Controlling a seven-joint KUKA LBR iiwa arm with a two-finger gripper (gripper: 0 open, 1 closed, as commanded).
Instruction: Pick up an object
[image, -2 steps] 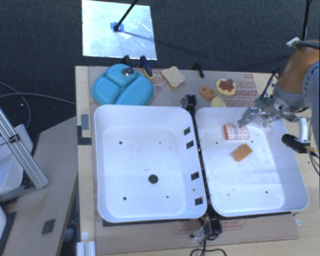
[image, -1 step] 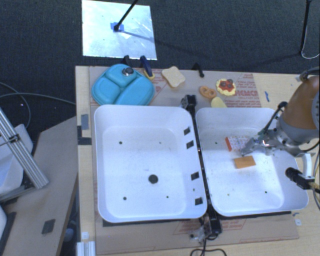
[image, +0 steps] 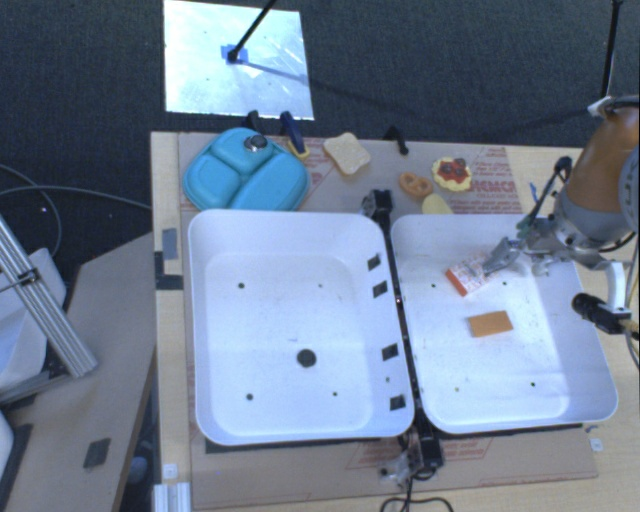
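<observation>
Two shallow white bins side by side on the tabletop (image: 300, 470). In the right bin (image: 560, 400), toward its far half, a small white packet with an orange-red end (image: 467, 275), lying flat. Long axis slanted: red end down and to the left, toward the divider between the bins; white end up and to the right, toward the arm. Claw (image: 503, 256) low over the right bin, reaching in from the right, its tips at the packet's white end, touching or nearly so. Cannot tell whether clenched or released, nor whether the packet sits between the tips. Nearer the camera, just apart from the packet, a flat orange rectangle (image: 490, 323), long axis roughly left to right with a slight tilt.

In the left bin (image: 230, 400), a small dark round disc (image: 306, 357) near the middle of the floor.

Behind the bins, on the tabletop: a blue divided plate (image: 245, 172), a slice of toy bread (image: 347, 153), a small pretzel-like piece (image: 414, 183), a round red-and-yellow tart (image: 452, 173).
</observation>
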